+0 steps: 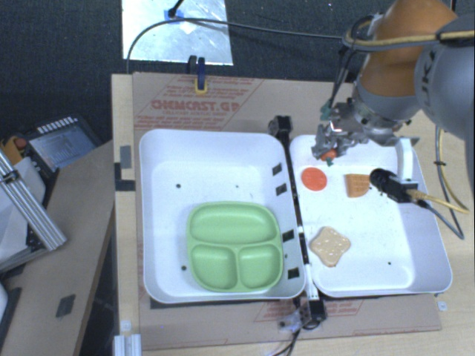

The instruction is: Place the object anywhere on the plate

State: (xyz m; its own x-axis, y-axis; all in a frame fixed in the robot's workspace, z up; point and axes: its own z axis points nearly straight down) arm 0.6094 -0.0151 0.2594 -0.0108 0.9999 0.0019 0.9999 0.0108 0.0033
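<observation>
the likeliest task object, a red disc [315, 179], lies in the right bin [386, 232], near its left wall. just beside it is a small orange-brown piece [357, 185], and a pale bread-like slice [329, 245] lies nearer the front. none rests on the green divided plate [234, 245] in the left bin [163, 199]. the gripper [327, 151] hovers just beyond the red disc; whether it is released or clenched cannot be told. judged progress: pick and transfer both remain.

Robot lab: grey-orange arm [412, 39], white bins [167, 162], cardboard-covered bench [215, 104], aluminium framing [30, 208].
</observation>
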